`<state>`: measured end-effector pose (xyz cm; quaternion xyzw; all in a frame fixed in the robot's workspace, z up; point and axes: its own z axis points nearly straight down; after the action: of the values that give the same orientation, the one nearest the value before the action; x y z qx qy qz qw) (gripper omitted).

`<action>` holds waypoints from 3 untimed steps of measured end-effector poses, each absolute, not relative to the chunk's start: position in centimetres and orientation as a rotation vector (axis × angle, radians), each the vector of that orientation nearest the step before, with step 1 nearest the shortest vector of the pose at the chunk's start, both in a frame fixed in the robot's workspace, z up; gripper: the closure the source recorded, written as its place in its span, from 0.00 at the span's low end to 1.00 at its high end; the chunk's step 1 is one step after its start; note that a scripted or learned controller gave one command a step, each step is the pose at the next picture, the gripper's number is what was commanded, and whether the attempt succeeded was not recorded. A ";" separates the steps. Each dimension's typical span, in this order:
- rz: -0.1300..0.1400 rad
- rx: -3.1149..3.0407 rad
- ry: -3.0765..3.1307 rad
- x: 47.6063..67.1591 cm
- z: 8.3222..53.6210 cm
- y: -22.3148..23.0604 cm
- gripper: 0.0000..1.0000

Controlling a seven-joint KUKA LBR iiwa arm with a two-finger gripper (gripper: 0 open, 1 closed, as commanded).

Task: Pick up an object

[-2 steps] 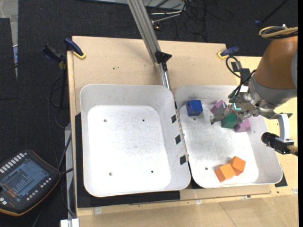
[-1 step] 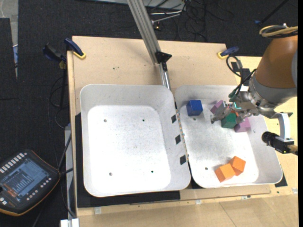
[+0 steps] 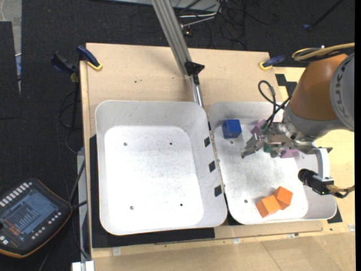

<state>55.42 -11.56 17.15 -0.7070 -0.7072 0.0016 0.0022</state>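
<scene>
Over the right shallow white bin [image 3: 237,210], grey arm's two-finger gripper [image 3: 252,147] angled low, fingers parted, holding nothing. Just left, small blue cube [image 3: 231,128]; nearer the front, two orange blocks [image 3: 275,201].

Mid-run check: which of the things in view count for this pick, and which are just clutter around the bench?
For the job:
- end effector, over the right bin
- blue block
- two orange blocks
- purple pieces near the end effector

Just lying about:
- left bin
- teach pendant on the floor
- corner clamps
- metal pole
</scene>
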 end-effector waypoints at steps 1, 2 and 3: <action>0.005 -2.219 -2.218 55.2 12.8 -11.5 0.00; 0.003 -2.220 -2.220 55.1 9.3 -11.5 0.00; -0.001 -2.223 -2.221 55.2 10.5 -11.5 1.00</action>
<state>55.22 -11.50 10.52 -0.7073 -0.7069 -0.0003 -0.0004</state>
